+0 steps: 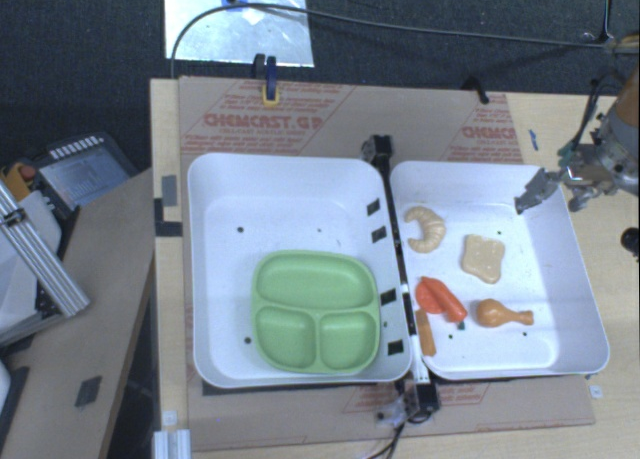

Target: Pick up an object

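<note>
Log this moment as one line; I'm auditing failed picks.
stage: approach | gripper: over right bin far-right rim, holding nothing | right bin: croissant, bread, carrot, drumstick | left bin: green tray

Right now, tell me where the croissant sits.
The croissant lies in the right bin, near its left wall, left of the bread slice and above the carrot.

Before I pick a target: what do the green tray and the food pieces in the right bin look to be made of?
The green tray looks like moulded plastic, matte with a soft sheen, uniform in colour with rounded compartment walls. The croissant, bread slice, drumstick and carrot appear to be toy plastic or rubber: flat solid colours, smooth rounded edges. Hard or soft cannot be told.
</note>
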Robot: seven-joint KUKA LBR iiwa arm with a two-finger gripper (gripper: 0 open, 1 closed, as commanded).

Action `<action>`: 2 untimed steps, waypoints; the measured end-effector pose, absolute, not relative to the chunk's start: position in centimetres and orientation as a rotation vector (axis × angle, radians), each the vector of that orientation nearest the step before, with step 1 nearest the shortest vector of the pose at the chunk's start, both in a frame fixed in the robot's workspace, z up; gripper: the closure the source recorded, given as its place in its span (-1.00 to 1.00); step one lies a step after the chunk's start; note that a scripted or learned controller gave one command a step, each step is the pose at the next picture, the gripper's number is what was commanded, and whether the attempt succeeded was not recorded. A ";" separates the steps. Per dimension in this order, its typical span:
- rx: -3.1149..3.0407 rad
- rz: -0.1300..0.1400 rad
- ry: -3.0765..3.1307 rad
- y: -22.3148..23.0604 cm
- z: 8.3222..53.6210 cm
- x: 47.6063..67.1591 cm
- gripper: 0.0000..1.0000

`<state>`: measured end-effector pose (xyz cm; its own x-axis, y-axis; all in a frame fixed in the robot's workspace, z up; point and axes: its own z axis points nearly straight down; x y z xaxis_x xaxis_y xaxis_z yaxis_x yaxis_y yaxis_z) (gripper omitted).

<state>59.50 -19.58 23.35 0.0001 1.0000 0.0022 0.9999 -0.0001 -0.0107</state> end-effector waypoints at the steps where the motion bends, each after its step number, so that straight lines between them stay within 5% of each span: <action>1: -2.219 -0.001 -2.226 -19.5 24.1 59.8 -1.00; 2: -2.218 0.001 -2.224 -19.2 18.0 60.1 -1.00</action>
<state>60.14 -19.22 18.01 -0.0026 1.0000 0.0000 1.0000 0.0026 -0.0011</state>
